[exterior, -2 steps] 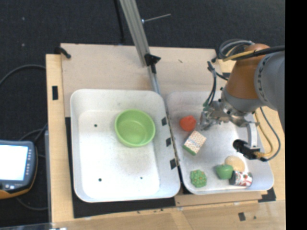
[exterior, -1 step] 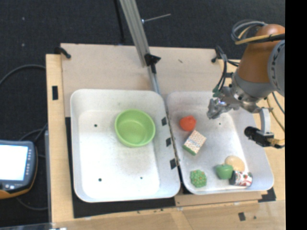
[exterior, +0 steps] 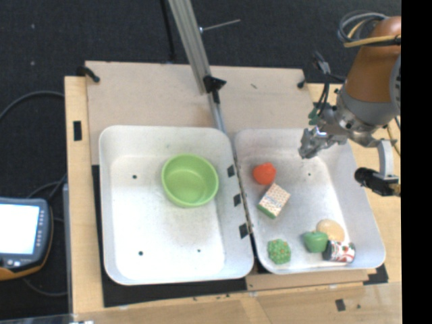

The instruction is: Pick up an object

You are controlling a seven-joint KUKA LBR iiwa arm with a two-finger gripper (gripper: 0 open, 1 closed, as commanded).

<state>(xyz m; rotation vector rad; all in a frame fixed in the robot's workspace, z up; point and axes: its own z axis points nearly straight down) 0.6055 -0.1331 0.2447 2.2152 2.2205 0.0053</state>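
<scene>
The right bin (exterior: 358,201) holds a red-orange ball (exterior: 264,173), a small patterned box (exterior: 273,200), a bumpy green piece (exterior: 279,250), a green object (exterior: 314,241), a beige round thing (exterior: 330,229) and a dark-and-red item (exterior: 338,252). My gripper (exterior: 310,144) hangs over the bin's far right part, up and right of the red ball, apart from every object. Nothing shows between its fingers.
The left bin (exterior: 121,201) carries a green bowl (exterior: 190,179). A slanted metal pole (exterior: 196,46) runs from the top down to the divide between the bins. A tablet (exterior: 20,235) lies off the bench at the left.
</scene>
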